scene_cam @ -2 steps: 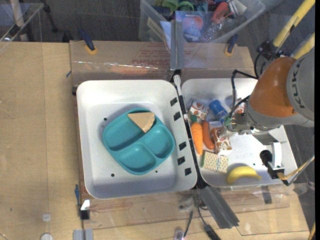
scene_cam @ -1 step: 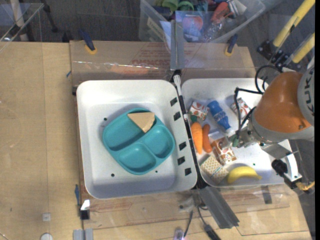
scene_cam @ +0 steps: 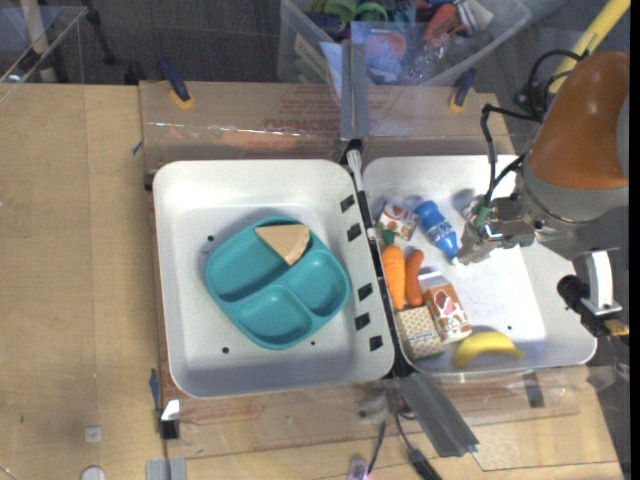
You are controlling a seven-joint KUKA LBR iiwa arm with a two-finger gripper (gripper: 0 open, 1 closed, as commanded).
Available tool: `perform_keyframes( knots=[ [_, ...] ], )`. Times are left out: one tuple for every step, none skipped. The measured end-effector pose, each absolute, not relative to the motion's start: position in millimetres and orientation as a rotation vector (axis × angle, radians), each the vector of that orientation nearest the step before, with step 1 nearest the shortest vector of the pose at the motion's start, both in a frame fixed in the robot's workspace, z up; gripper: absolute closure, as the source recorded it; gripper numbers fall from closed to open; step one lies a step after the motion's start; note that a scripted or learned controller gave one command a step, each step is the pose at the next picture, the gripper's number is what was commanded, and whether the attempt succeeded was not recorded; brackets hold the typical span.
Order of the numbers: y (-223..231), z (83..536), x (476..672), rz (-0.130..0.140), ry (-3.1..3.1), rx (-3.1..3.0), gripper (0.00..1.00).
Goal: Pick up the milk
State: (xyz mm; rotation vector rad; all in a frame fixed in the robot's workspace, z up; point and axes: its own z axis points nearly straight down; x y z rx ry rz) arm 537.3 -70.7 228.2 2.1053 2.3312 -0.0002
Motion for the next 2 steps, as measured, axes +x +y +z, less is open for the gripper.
perform_keyframes(
  knots=[
    [-71,228,537.2,0.000,2.331,2.106,0.00],
    [-94,138,523.8,-0.002,2.272,2.172,0.00]
  ],
)
